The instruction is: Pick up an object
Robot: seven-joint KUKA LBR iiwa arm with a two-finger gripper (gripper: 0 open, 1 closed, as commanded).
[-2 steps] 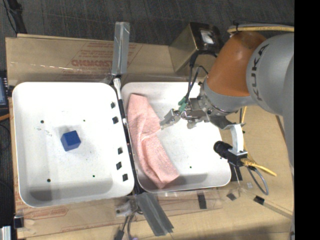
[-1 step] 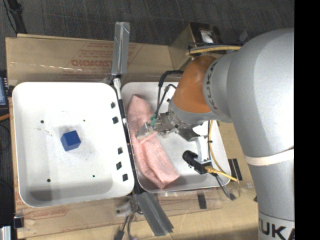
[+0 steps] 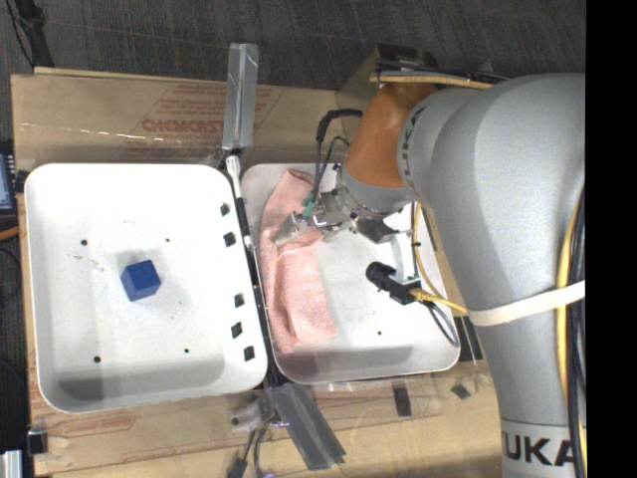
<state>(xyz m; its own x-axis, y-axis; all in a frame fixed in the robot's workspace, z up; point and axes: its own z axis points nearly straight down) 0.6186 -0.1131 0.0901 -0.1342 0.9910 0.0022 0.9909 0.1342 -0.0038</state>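
Cardboard under two white bins [image 3: 60, 366], faint red print unreadable; "UKA" on arm base. Gripper [image 3: 299, 222] in right bin, over pink cloth [image 3: 299, 287] that runs along the wall to its left, can't tell if jaws grip it. Blue cube [image 3: 141, 279] far left of gripper in left bin, bare floor around it

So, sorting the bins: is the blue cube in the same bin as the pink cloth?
No, the cube sits in the left bin, the cloth in the right.
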